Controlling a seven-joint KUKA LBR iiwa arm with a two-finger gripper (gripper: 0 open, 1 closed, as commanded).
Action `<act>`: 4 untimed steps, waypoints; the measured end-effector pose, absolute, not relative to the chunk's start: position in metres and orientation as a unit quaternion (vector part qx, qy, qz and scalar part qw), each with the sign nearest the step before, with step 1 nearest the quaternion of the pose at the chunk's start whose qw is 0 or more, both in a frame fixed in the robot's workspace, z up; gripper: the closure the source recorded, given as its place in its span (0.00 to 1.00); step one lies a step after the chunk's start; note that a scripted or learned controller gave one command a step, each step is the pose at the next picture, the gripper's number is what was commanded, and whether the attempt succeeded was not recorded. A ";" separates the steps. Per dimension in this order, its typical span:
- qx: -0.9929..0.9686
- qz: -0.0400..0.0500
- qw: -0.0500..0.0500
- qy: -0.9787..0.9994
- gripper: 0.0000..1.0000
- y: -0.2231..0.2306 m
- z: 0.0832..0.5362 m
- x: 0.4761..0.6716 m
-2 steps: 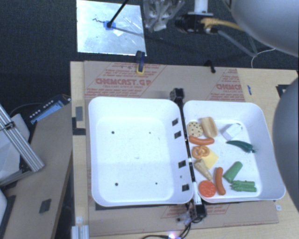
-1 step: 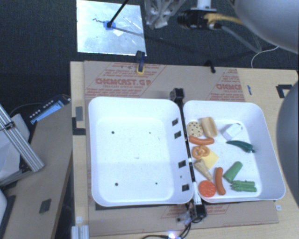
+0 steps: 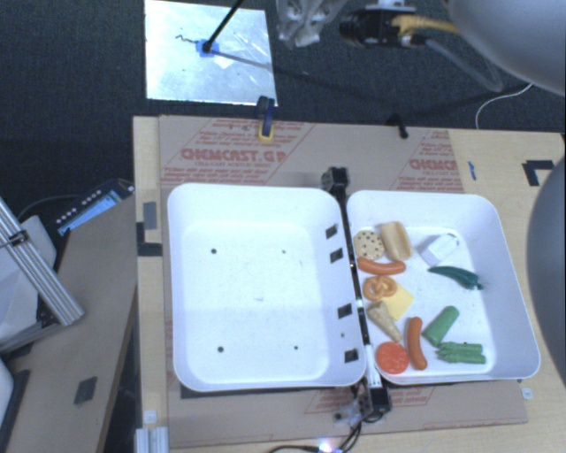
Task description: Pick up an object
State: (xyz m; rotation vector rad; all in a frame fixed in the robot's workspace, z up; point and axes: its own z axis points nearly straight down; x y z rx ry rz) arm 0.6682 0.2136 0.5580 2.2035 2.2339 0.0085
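Hovering past the worktop's far edge, my end effector is blurry; can't tell its opening. Food crowds the right bin's left half.

Red lettering shows on the brown cardboard sheet under the bins: near the upper middle of the frame it reads "CHEMCAST GP", printed at a slant. More red print sits toward the upper right, on the same sheet, too blurred to read.
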 end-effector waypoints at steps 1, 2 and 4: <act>0.701 0.004 0.002 0.714 1.00 0.214 0.569 0.668; 0.710 -0.002 0.000 0.704 1.00 0.115 0.533 0.669; 0.704 0.003 0.002 0.710 1.00 0.123 0.558 0.669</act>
